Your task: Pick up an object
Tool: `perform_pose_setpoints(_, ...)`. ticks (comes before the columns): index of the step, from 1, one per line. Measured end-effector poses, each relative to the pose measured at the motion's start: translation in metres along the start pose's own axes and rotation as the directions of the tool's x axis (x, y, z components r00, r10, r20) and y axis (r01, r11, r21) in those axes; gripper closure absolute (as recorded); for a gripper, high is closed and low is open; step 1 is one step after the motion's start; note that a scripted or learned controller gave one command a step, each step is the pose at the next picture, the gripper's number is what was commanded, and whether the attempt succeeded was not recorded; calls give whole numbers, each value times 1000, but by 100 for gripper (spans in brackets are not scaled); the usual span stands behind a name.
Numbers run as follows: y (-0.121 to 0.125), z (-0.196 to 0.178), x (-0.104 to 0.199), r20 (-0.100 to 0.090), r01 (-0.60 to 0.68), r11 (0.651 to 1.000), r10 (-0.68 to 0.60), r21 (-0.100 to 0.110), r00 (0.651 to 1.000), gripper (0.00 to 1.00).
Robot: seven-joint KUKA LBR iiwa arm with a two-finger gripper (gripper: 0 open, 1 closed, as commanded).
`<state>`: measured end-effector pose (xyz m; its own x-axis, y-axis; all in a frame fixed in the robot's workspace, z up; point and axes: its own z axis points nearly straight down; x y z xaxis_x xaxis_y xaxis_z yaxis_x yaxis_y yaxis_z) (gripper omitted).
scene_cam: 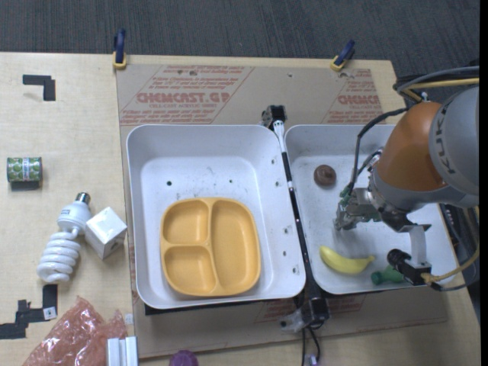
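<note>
In the camera view, the arm [427, 158] reaches in from the right and hangs over the right bin [305, 139], and its gripper [349, 218] points down at the bin floor. I choose the banana [346, 261] as the landmark. The gripper is just above and a little behind the banana, near it, but I cannot say if it touches the floor. Nothing is visible between its tips, so it holds no object; how far it is open I cannot tell, because the wrist parts hide and blur the tips. Other things that could be picked up lie in the same bin: a small brown round object [325, 175] well behind the banana, toward the far wall, and a green object [386, 277] just to the right of the banana, next to a black part of the arm. The left bin [137, 204], to the left of the banana across the middle wall, contains a yellow divided plate [210, 245]. I judge that the step in hand is the approach: the gripper is low in the bin, but the grasp is not yet done. The next move calls for bringing the gripper over the banana's middle, across its long side, going down and closing, then lifting. The curved banana may slip away if the tips meet its end.
</note>
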<state>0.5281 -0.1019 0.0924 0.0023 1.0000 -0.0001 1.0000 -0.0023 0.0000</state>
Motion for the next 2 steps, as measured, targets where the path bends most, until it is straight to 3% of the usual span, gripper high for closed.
perform_pose_setpoints(1, 102, 0, -46, 1, 4, 1000, -4, -2, 1000, 0)
perform_pose_setpoints(2, 18, 0, -11, 0, 0, 1000, 0, 0, 1000, 0)
